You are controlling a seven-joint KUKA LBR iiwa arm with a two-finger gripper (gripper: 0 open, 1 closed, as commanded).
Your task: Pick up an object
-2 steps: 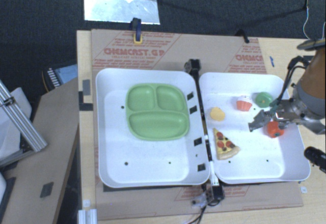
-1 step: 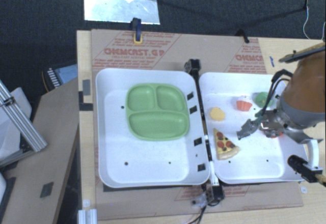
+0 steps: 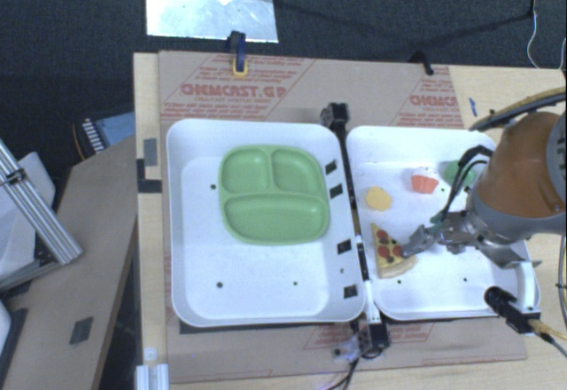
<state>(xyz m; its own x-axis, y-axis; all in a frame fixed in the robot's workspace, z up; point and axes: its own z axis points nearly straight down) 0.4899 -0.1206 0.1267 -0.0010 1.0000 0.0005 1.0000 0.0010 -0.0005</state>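
Observation:
The right bin (image 3: 443, 295) holds a toy pizza slice (image 3: 387, 253) near its left wall, a yellow round piece (image 3: 378, 198) above it, and an orange-red piece (image 3: 424, 183) further back. A green piece (image 3: 451, 171) is partly hidden behind the arm. My gripper (image 3: 415, 243) is low in the right bin, its tip at the right edge of the pizza slice. Nothing is lifted off the bin floor.
A green divided plate (image 3: 273, 193) lies in the left bin (image 3: 190, 291). The divider (image 3: 350, 220) with black clips runs between the bins, just left of the pizza slice. The arm's orange band (image 3: 523, 171) hangs over the right bin's right side.

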